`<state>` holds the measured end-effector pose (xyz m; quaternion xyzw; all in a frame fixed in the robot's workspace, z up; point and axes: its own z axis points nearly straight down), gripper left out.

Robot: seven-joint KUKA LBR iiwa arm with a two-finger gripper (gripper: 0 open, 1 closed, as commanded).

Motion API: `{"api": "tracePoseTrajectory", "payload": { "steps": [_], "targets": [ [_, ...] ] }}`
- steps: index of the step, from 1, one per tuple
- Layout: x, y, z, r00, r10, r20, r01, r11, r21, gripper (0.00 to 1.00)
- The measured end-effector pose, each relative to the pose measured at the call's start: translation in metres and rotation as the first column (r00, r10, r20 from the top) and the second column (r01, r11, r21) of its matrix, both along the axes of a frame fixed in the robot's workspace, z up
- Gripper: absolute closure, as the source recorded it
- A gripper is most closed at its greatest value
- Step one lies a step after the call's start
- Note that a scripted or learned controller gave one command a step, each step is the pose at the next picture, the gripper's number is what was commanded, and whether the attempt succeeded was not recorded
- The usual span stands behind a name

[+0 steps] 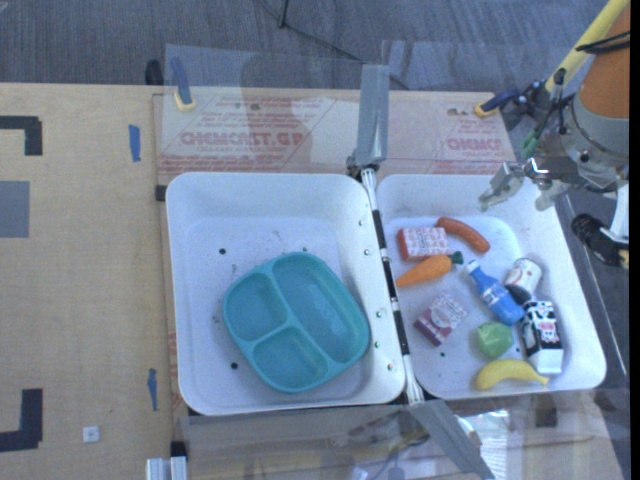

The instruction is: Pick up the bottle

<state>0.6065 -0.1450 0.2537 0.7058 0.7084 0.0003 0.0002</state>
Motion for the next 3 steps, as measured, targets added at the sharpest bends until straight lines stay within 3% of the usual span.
{"api": "tracePoseTrajectory", "payload": {
  "steps": [1, 2, 3],
  "targets": [
    [-0.049, 0.000, -0.165, 0.999, 0.034, 0.009, -0.034, 0.999, -0.001, 0.00],
    [-0.048, -0.005, -0.154, 1.000, 0.026, 0.014, -0.026, 1.000, -0.006, 1.00],
    [-0.088, -0.015, -0.115, 0.996, 0.088, -0.001, -0.088, 0.996, 0.001, 1.00]
  ]
}}
